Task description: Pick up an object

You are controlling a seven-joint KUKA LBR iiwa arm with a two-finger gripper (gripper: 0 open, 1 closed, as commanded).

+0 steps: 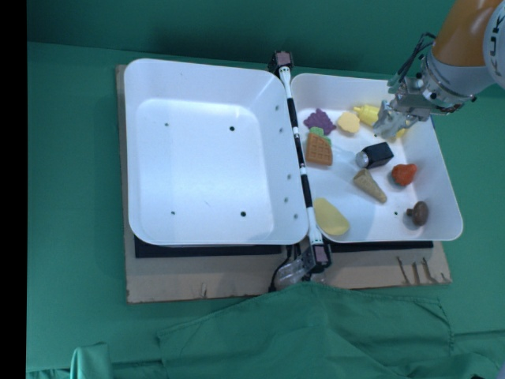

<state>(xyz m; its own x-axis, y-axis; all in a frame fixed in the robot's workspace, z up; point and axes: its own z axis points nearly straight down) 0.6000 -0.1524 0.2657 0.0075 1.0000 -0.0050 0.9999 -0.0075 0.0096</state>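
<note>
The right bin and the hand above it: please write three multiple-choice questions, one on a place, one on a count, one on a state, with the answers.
1. Where is the hand?
A. over the left bin
B. over the far side of the right bin
C. off the bench

2. How many toys lie in the left bin?
A. none
B. two
C. five

3. How does the black-and-silver object stand to the hand?
A. lifted
B. lying on the bin floor, apart from it
C. outside the bin

Answers: 1 B, it hangs by the yellow toy. 2 A, only bare white floor with small dark dots. 3 B, it lies below the hand, near the cone.
</note>
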